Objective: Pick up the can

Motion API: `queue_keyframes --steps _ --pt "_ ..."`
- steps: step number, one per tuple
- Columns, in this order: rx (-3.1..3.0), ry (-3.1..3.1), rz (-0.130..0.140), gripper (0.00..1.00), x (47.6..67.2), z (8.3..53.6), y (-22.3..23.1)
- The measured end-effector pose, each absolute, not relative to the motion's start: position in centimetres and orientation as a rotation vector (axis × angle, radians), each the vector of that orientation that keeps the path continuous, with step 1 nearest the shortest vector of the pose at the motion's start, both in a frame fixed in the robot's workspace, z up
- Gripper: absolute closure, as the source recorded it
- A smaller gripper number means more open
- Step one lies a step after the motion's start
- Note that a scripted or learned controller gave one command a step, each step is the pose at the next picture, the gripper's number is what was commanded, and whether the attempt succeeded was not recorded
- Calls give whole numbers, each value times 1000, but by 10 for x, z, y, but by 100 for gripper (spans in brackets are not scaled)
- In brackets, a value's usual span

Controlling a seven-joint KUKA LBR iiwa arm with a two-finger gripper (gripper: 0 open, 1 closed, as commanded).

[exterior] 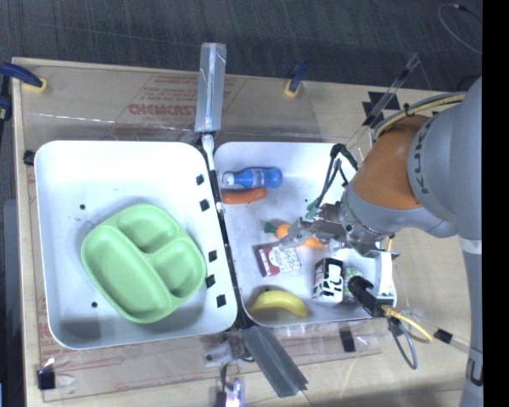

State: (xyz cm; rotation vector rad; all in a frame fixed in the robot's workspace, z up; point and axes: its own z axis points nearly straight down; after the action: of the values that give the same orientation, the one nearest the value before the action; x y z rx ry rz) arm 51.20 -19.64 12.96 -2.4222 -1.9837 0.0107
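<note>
My grey arm reaches in from the right, over the right-hand shallow white bin, with my two-finger gripper above its middle. Taking the black-and-white can as the mark: it lies in this bin's near right part. Left of it, the yellow banana. Left and slightly behind, the red foil pouch. Behind it, beside my gripper, a small orange piece. Far behind and left, the blue plastic bottle, with an orange carrot just before that. Well left of the can, in the left-hand white bin, sits the green divided plate.
</note>
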Motion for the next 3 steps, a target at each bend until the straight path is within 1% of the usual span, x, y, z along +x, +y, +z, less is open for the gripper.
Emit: queue_keyframes --steps 1,2,3 --pt "-2308 -2120 8 0 476 283 -199" --pt "-2381 -2036 11 0 476 259 -162" --pt "-2468 -1925 13 0 474 150 -190"
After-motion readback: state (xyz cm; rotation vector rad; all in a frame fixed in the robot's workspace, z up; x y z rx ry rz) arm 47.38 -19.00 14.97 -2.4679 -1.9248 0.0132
